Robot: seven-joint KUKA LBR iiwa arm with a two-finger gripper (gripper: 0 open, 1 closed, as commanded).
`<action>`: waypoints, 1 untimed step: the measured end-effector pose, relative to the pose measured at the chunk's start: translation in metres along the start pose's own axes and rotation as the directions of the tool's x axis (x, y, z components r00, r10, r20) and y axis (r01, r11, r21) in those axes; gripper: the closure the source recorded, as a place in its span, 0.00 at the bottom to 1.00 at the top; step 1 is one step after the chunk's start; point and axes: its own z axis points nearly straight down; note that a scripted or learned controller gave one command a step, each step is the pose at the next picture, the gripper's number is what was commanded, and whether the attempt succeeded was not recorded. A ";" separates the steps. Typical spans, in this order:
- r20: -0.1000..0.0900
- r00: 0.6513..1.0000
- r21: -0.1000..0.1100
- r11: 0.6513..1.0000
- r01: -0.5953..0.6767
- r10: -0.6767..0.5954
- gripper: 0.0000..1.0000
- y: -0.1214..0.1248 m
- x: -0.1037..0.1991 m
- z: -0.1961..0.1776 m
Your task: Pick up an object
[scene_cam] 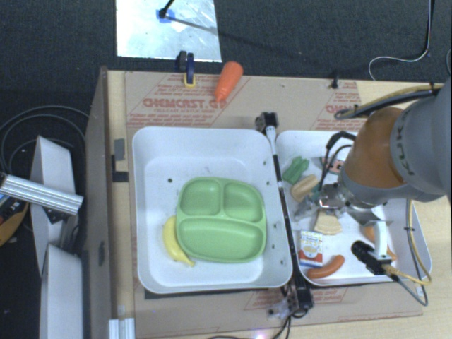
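My gripper [316,205] hangs low in the right bin [417,239], below the grey arm with its orange band. Its tips are among several toy foods: a tan bread-like piece [304,187] to its upper left, a pale wedge [327,224] just below it, and a green piece [295,167] farther up. A small carton [310,247] and a red sausage [326,266] lie near the bin's front. An orange piece [370,232] shows under the arm. Whether anything is between the fingers is hidden.
The left bin [152,189] holds a green divided plate [220,219] with a yellow banana [174,241] at its left edge. An orange carrot [227,80] lies on the cardboard behind the bins. A black divider clip [268,123] sits between the bins.
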 end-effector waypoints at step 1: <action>0.000 1.000 -0.004 1.000 0.001 -0.001 1.00 0.002 0.000 -0.011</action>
